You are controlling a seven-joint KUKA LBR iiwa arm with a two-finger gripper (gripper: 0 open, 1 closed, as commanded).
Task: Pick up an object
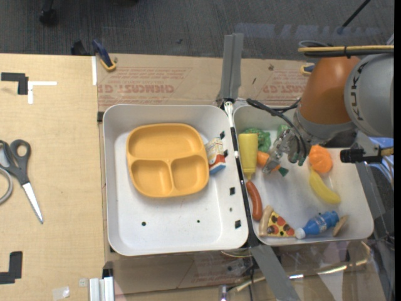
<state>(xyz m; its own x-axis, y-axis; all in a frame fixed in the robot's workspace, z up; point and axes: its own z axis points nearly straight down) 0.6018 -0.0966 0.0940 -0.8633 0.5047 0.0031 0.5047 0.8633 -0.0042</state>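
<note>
Gripper [283, 158] sits low in the right bin [351, 231], right of centre frame, beside a yellow mustard bottle [248, 153]. Finger state cannot be determined. Orange divided tray [168, 158] occupies the left bin [125, 224].

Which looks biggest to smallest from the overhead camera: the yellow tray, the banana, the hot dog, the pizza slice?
1. yellow tray, far largest.
2. hot dog and banana, too alike to rank.
3. pizza slice, slightly smaller.

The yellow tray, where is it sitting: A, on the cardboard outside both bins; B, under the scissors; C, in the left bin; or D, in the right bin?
C: the yellow tray lies flat inside the left bin, while the banana and pizza slice are in the right bin, and the scissors lie apart on the bench.
</note>
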